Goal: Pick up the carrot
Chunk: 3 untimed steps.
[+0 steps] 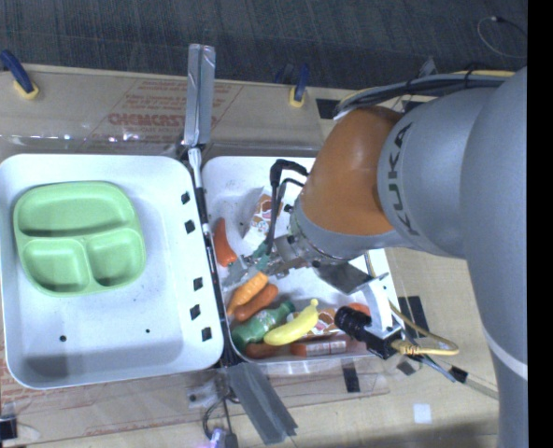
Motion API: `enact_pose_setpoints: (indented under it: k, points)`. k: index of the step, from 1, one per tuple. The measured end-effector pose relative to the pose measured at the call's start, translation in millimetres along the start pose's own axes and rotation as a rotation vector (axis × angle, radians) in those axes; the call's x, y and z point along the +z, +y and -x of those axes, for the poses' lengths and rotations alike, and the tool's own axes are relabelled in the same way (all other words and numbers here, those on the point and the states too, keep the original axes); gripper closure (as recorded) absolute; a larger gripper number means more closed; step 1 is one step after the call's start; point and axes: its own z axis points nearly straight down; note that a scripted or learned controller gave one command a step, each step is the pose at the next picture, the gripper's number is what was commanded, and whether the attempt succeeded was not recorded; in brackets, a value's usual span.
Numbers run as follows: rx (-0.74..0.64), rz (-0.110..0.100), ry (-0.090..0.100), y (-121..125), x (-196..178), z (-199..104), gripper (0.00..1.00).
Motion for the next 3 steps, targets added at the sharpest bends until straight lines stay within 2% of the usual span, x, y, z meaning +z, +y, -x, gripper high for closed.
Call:
enact_pose_setpoints:
  k: [1, 2, 3]
  points:
    - [0.000, 0.000, 0.000, 0, 0, 0, 0.00]
    - [0.087, -0.004, 0.002, -3, 25, 6, 0.00]
    - [0.165, -0.004, 0.001, -25, 76, 79, 0.00]
